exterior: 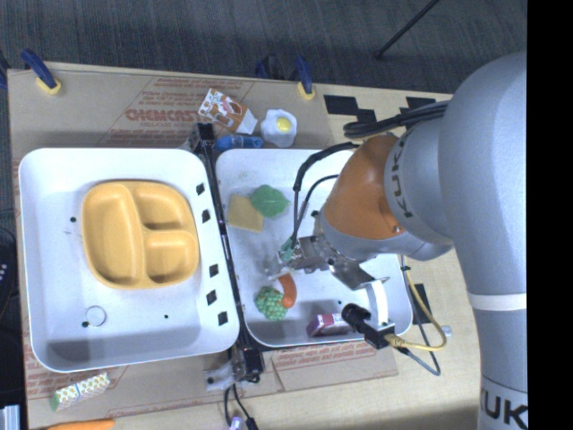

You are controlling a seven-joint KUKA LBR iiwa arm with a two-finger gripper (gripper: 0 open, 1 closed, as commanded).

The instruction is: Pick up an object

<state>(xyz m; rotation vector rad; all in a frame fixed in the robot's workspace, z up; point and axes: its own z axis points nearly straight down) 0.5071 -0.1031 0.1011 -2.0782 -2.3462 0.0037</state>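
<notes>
Two shallow white bins sit side by side on the bench. The left bin [36, 240] holds a yellow divided tray [139, 233] lying flat, well apart from everything else. The right bin [235, 164] holds the loose pieces: a pale yellow wedge, cheese by the look of it [245, 213], touching a leafy green toy vegetable [269, 201] just beside it; nearer the front, a green broccoli-like piece [270, 304] with an orange carrot-like piece [287, 289] leaning against it; and a small dark maroon box [326, 323] near the front wall, partly behind the arm's fittings.

The grey arm [466, 177], with its orange band [363, 200], covers most of the right bin's far side. Its gripper [291, 256] reaches down over the middle of that bin, just above the carrot piece, but the tip is small and blurred and I cannot tell whether it is apart or closed, nor whether it touches anything.

Behind the bins, on the cardboard, lie a small printed carton [219, 108], something blue [238, 141] half hidden by the bin rim, and a white-and-yellow egg-like toy [279, 126].
</notes>
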